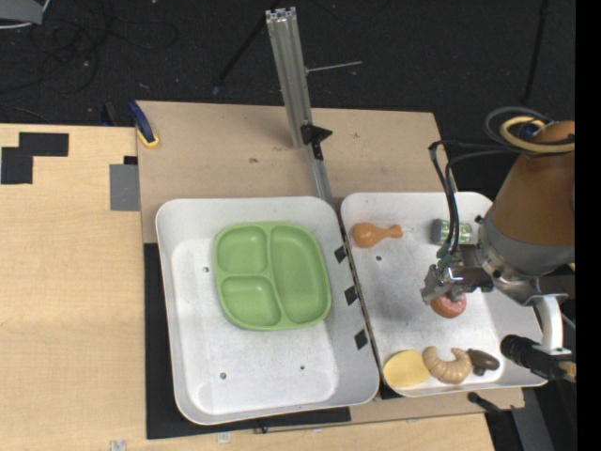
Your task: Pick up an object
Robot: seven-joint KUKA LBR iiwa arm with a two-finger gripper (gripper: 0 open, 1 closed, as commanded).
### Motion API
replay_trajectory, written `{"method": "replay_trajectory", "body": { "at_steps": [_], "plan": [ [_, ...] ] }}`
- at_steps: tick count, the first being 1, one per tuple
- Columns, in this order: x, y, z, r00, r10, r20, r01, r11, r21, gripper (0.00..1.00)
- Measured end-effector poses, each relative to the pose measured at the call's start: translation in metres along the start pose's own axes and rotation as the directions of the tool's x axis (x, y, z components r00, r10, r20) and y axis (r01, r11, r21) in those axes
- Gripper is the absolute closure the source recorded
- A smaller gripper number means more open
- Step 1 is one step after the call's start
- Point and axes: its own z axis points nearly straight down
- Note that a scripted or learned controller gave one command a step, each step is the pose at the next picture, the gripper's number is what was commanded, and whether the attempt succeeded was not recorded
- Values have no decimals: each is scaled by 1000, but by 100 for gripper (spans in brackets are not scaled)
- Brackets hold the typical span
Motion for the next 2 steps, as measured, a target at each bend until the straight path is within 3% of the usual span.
{"method": "replay_trajectory", "body": {
  "at_steps": [2],
  "plan": [
    [112,-16,-5,1000,-1,1,1,1000,-1,100]
  ]
}}
